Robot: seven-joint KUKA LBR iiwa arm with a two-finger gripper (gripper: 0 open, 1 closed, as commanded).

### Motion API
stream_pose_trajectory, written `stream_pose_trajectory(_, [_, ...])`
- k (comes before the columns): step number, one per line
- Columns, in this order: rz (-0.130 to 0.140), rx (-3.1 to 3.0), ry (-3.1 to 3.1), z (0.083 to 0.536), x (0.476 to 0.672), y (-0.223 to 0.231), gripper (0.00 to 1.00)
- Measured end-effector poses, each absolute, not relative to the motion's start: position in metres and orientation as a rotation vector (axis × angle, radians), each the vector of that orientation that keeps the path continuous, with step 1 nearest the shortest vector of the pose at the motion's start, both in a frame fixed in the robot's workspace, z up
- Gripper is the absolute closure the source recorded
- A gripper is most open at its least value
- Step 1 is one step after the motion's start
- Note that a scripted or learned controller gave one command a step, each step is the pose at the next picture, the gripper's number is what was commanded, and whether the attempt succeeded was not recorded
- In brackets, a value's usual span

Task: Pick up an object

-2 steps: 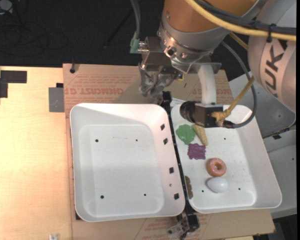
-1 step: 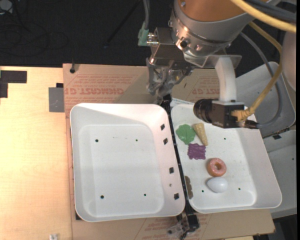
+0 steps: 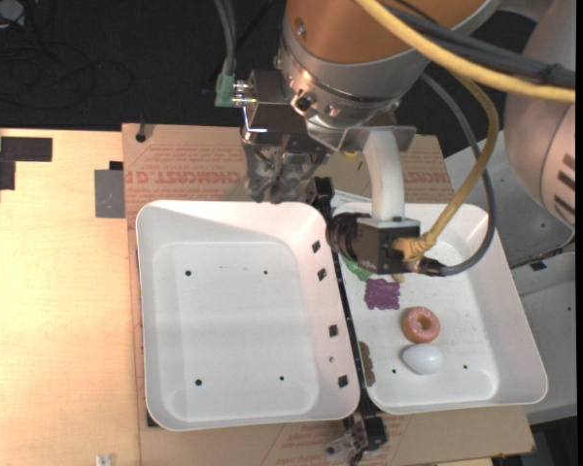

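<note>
The gripper [image 3: 275, 176] hangs over the far edge of the left bin [image 3: 233, 318], near its far right corner. It is too dark and blurred to tell whether it is apart or closed. Well apart from it, in the right bin [image 3: 486, 294], lie a purple piece [image 3: 382, 293], a pink ring [image 3: 421, 325] and, toward the near edge, what may be a white egg [image 3: 424, 359].
</note>
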State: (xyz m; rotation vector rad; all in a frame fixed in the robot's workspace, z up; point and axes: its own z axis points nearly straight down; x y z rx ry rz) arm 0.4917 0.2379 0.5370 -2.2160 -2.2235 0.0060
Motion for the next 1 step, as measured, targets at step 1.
stream_pose_trajectory(1, [0.008, -2.219, -2.221, 0.5373, 0.4746, 0.2211, 1.00])
